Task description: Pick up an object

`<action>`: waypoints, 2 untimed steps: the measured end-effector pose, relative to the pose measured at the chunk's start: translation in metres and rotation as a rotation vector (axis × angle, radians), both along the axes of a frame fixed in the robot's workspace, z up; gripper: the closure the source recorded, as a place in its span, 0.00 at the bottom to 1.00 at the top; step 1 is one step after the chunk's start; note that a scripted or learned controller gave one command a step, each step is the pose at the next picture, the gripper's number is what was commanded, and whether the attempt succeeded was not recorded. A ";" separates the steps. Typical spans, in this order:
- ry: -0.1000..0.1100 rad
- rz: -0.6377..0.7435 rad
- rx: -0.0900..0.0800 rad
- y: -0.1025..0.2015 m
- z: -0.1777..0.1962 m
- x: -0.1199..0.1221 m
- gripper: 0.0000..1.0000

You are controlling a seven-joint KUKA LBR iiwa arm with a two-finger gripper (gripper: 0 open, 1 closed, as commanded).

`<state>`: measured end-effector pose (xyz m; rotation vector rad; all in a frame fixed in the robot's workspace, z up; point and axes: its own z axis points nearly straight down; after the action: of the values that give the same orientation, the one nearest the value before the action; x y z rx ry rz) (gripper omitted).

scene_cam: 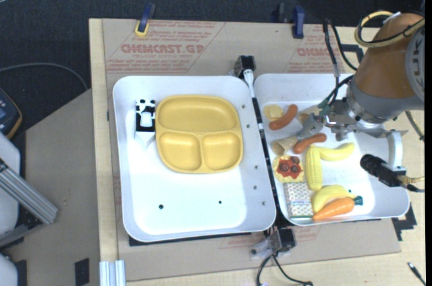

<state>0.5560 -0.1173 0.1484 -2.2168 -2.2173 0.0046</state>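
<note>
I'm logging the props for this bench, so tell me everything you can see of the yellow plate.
The yellow plate is a rounded, matte, plastic-looking dish with three compartments: one wide one at the far side and two smaller ones at the near side, nothing in them. It lies flat and upright in the left bin, toward its far end. A small black-and-white object sits at its left edge.
</note>
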 end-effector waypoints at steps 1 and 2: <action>-0.002 0.000 0.000 0.003 -0.044 -0.006 0.00; -0.006 0.000 -0.002 0.003 -0.064 -0.005 0.00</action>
<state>0.5509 -0.1142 0.0846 -2.2204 -2.2210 0.0001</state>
